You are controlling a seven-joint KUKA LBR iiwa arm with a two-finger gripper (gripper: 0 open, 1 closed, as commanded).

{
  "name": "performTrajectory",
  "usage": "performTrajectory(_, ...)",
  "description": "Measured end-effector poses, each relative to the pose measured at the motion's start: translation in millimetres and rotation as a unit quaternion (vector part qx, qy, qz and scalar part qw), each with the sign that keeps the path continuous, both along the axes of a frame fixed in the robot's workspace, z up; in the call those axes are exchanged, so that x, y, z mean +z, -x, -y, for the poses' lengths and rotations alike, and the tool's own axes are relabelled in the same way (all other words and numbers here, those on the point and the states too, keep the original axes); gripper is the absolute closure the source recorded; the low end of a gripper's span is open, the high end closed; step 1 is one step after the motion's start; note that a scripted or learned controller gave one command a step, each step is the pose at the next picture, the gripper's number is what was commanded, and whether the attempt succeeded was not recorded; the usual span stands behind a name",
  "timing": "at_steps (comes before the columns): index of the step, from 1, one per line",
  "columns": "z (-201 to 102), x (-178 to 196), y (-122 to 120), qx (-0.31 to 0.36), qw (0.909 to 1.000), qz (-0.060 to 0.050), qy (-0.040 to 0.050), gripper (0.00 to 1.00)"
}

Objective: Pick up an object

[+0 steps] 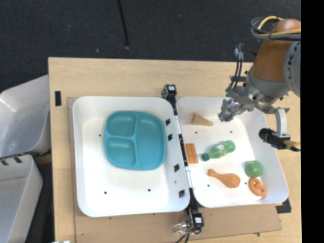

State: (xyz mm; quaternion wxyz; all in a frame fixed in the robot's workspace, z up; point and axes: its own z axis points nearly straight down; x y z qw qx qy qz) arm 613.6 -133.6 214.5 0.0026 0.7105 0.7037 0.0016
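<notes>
Gripper [226, 110] above right bin [238, 199], finger state unclear. Wedge [202, 119] nearest (light, stiff); pinch across flat sides.

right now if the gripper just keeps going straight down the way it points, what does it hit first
Probably bare floor of the right bin. The gripper hangs over its upper part, right of the tan wedge, which seems just off its line, though depth is unclear.

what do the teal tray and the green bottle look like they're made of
Teal tray: likely moulded plastic, matte, going by its even colour and soft rounded compartment edges. Green bottle: probably translucent plastic, a bit glossy, with a pale highlight mid-body and a darker cap. It is too small to be sure.
</notes>
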Motion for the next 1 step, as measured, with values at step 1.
performTrajectory(1,1.8,64.9,1.3,0.005,1.0,0.001,0.0002,1.0)
